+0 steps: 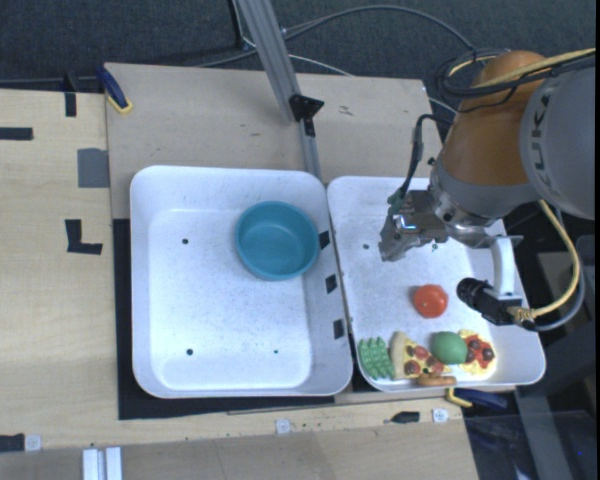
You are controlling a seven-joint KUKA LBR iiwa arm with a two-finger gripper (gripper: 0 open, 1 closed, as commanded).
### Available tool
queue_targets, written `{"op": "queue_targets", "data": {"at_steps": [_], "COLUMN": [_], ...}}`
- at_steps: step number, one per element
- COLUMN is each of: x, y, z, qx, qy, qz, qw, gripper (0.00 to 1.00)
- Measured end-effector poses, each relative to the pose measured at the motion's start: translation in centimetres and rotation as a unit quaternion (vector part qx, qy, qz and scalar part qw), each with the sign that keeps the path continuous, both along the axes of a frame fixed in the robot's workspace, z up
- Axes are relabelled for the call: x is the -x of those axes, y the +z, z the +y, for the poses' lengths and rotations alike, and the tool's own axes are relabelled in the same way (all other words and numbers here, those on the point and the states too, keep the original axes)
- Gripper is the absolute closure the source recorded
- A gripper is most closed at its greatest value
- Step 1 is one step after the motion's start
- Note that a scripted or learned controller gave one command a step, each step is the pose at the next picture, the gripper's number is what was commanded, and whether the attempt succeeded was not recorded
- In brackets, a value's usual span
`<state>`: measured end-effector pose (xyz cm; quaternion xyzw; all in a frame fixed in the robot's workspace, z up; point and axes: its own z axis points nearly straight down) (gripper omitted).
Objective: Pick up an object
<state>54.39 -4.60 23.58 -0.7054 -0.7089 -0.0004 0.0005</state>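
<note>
Nearest me, along the front edge of the right bin (520, 368), I see a cluster of toy food: a green ridged piece (374, 356) at the front left corner, a pizza slice (412, 355) beside it, a green ball (447, 347) touching the slice, and a red-spotted piece (479, 352) toward the front right corner. Behind them a red ball (430, 300) sits alone near the bin's middle. Farther back, the gripper (397, 243) hangs over the bin's back half, nothing between its fingers that I can see; whether they are apart or closed I cannot tell. Arm (500, 138) comes in from the right, orange band above the wrist. Left bin (180, 358): a blue bowl (276, 239), upright, near its back right corner.
</note>
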Motion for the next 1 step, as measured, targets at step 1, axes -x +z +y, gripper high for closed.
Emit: {"op": "queue_targets", "data": {"at_steps": [1], "x": [1.71], "y": [-0.22], "z": [4.94], "qx": [0.0002], "qy": [0.0], "qz": [0.0], "qw": [1.0], "gripper": [1.0]}}
